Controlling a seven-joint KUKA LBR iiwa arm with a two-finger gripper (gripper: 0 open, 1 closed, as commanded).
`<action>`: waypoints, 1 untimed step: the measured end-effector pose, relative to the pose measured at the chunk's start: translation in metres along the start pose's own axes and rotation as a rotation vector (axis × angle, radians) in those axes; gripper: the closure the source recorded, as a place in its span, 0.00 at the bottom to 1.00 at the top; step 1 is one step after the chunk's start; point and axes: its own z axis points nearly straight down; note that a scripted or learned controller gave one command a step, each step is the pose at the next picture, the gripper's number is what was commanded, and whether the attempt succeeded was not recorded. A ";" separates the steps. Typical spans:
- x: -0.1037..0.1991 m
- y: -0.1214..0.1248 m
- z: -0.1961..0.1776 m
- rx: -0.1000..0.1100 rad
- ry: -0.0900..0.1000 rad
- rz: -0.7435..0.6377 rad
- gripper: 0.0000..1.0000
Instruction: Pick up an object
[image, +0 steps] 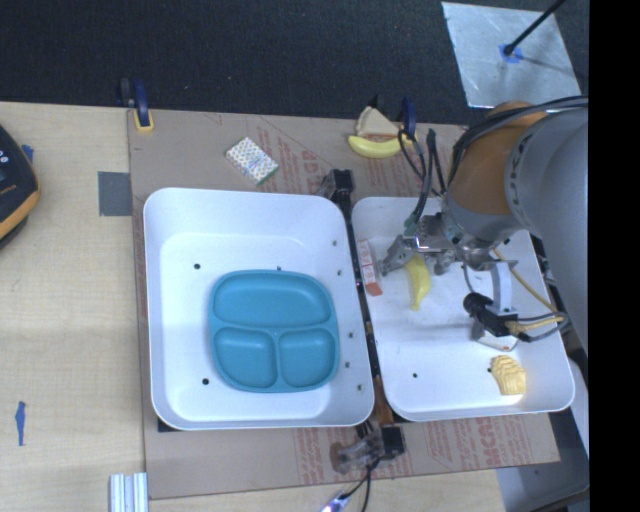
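My gripper hangs low over the upper left part of the right bin, open, its fingers spread to either side of the top end of a long yellow banana-shaped piece. That piece lies on the bin floor and points toward the bin's front. A small yellow ridged lump rests near the bin's front right corner. A thin red and white stick lies along the bin's left wall. The grey arm with its orange band comes in from the upper right.
The left bin holds a blue divided plate. Black cable and a clip hang off the arm over the right bin. Outside the bins, a banana toy and a patterned square packet lie on the cardboard behind them.
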 end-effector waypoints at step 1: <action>-0.001 0.000 -0.010 0.002 0.000 -0.002 1.00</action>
